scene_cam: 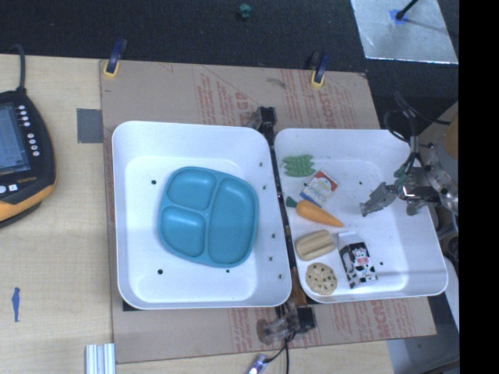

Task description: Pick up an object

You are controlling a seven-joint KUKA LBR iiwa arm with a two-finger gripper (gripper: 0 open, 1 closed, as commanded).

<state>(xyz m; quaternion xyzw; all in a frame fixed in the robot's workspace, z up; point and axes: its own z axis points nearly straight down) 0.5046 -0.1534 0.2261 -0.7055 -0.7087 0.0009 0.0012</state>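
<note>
A: Two bins, side by side. Gripper (373, 204) low over right bin (421, 283), reaching in from right edge, tilted down-left.
B: Fingers?
A: Slightly parted, nothing between them.
B: Objects?
A: All left of gripper, apart from it: carrot (320, 213), bread roll (314, 244), cookie (320, 277), cow-print carton (357, 264), white packet (320, 187), green leaf (297, 164). Blue divided plate (209, 216) in left bin (132, 287).

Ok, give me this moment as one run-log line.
gripper: over right bin, nothing held | nearest item: carrot | blue plate: left bin | pick: not yet done
</note>
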